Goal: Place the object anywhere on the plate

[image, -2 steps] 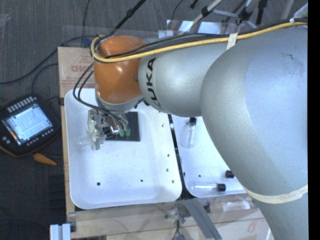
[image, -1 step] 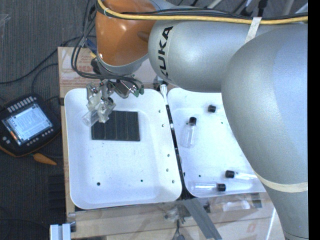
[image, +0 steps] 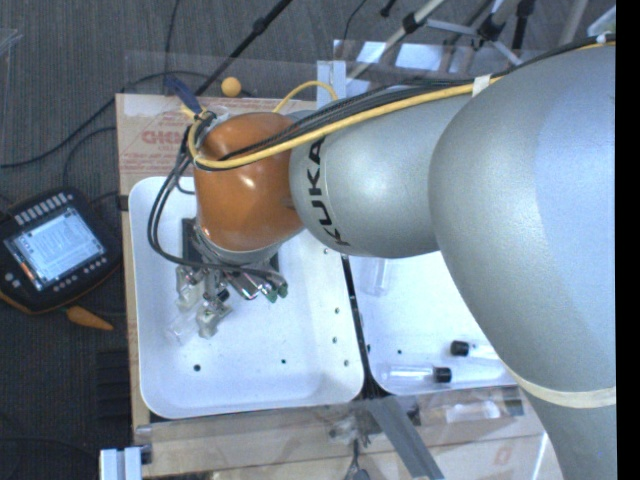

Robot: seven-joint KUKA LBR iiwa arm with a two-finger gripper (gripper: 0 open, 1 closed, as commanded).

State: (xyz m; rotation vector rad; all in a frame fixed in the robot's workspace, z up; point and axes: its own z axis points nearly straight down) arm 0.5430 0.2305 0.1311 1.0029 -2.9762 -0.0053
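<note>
Over the left bin (image: 300, 368) your pincer (image: 205, 303) hangs low; I cannot tell its state. No plate is visible to you, and two markers (image: 440, 373) lie in the right bin (image: 400, 313), so placing remains.

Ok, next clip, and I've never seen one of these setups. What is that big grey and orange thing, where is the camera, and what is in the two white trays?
The big grey shape is a KUKA robot arm with an orange band just above its wrist. It reaches in from the right of the picture. The single camera is fixed above the bench and looks down at a slant.

At the arm's tip is the gripper, hanging low over the left bin. It looks partly see-through, and I cannot tell whether it holds anything.

The right bin holds two pale tubes with dark caps, one near the front edge and another beside it. The arm covers much of that bin.

On the floor at the left lies a handheld control pad with a screen.
</note>
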